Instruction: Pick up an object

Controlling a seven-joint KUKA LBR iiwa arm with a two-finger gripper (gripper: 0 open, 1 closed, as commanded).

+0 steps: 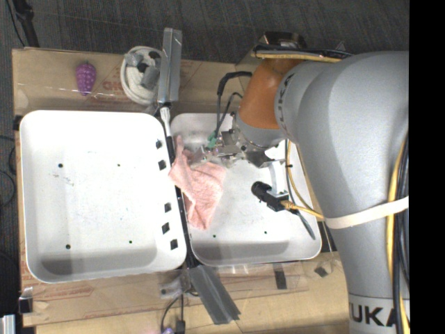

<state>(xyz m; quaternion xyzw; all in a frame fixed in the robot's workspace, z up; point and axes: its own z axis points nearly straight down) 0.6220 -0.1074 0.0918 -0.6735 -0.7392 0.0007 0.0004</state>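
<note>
At the far left, on the brown bench beyond the bins, lies a small purple object point(85, 77), knobbly like a bunch of grapes. Just to its right sits a white round thing point(141, 73) with grey parts in its middle, touching a grey upright bar point(170, 60). Below these, the left bin point(42, 186) takes up the left half of the view, its white floor marked by a few dark dots.

A row of small black clips point(165, 186) runs along the seam where the two bins meet. Right beside that seam, in the right bin point(243, 249), lies a pink cloth point(200, 183). It is crumpled and lies against the bin's left wall, reaching from the upper part of the floor down toward the middle.

The gripper point(221, 147) is low in the right bin at the cloth's upper right edge, close enough that its tip and the fabric overlap in the view. Whether they touch cannot be told, nor whether the gripper is parted or closed, nor whether any fabric is caught in it. Most of the cloth lies down and to the left of the gripper. To the right, the orange band point(259, 103) and the grey arm point(348, 152) fill that side.
</note>
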